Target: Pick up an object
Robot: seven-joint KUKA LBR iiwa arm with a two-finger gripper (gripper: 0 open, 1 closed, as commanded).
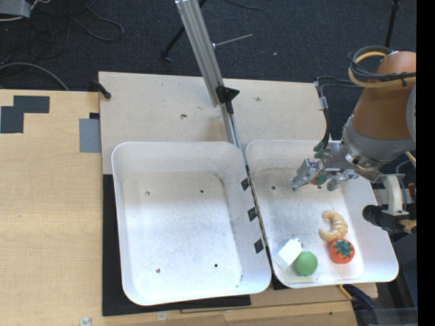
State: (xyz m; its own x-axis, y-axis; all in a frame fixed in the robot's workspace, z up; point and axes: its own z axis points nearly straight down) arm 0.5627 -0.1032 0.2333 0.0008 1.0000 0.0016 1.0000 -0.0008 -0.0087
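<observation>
the right shallow white plastic bin (272, 202) has its upper and middle floor bare, with open room from its left wall across to the arm; the left shallow white plastic bin (136, 182) beside it is broad and open as well. the two bins touch along a shared edge marked by small black clips.

the objects sit bunched in the right bin's near corner: a white rectangular block (289, 252) touching a green round ball (306, 263), a red tomato-shaped toy with a green top (342, 250) just beside them, and a tan curved croissant-shaped piece (333, 225) just above the tomato. they lie close to the bin's near rim.

the grey arm with the orange band (384, 104) leans in from the right, and its pincer (314, 175) hangs over the right bin's upper part, apart from the cluster, nothing visible between its fingers. whether the fingers are apart or together cannot be told; they blur into grey metal.

a slanted silver aluminium rail (204, 53) rises from the pale table (156, 107) behind the bins.
</observation>
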